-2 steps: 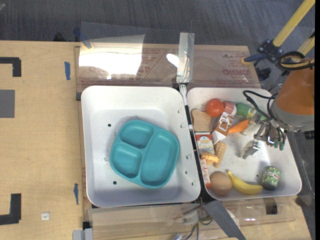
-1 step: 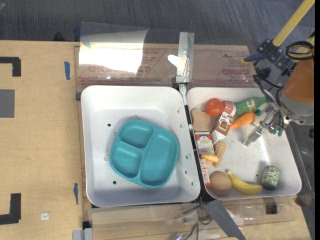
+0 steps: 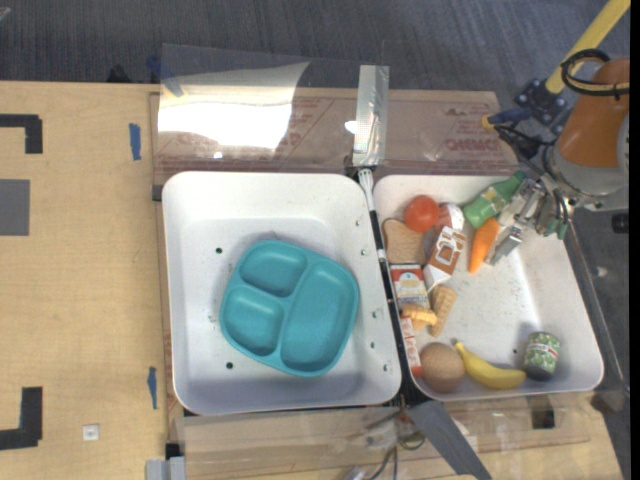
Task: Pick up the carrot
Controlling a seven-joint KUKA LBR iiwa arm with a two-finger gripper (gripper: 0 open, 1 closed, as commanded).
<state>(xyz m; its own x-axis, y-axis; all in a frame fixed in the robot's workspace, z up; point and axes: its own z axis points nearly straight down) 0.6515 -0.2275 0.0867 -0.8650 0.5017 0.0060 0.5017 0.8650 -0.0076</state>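
The carrot (image 3: 482, 244), orange and tilted, lies in the right bin (image 3: 583, 313) near its far edge, with a green leafy piece (image 3: 487, 206) just above it. My gripper (image 3: 527, 238) hangs just right of the carrot, coming in from the upper right under the orange wrist band. Its fingers look spread, the left fingertip (image 3: 503, 247) right beside the carrot and the other one (image 3: 553, 228) farther right. Nothing sits between them.
Left of the carrot are a small carton (image 3: 447, 249), a red tomato (image 3: 421, 211) and a bread slice (image 3: 400, 240). Nearer the front lie a packet (image 3: 410, 286), a potato (image 3: 440, 365), a banana (image 3: 490, 369) and a green can (image 3: 541, 353). A teal divided plate (image 3: 290, 306) sits in the left bin (image 3: 190, 218).
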